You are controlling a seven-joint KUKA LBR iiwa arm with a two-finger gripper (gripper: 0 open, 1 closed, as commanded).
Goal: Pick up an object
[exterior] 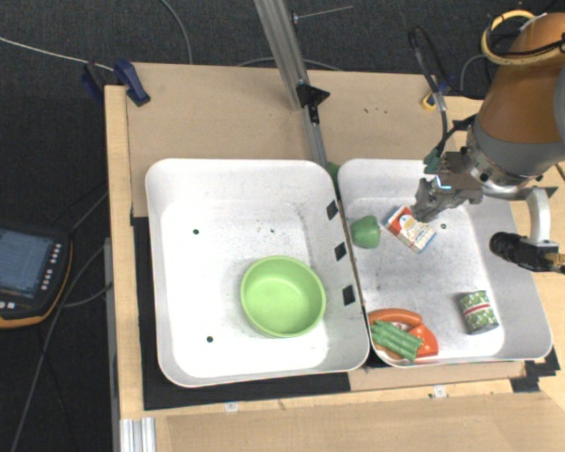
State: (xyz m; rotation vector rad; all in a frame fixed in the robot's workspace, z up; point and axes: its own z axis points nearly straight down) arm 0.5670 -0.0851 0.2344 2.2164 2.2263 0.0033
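Observation:
My gripper (431,202) hangs over the back of the right bin (508,281), just above and to the right of a small red and white carton (411,233). The carton lies tilted on the bin floor, and I cannot tell whether the gripper touches it. A green ball (364,232) rests left of the carton, against the bin's left wall. Near the front right stands a green can (477,312). At the front left corner lies a pile of orange and green toy vegetables (402,337).
A light green bowl (282,296) sits in the left bin (188,243), toward its front right. A metal pole (292,55) slants up from between the bins. A black fitting (523,248) juts over the right bin's right rim.

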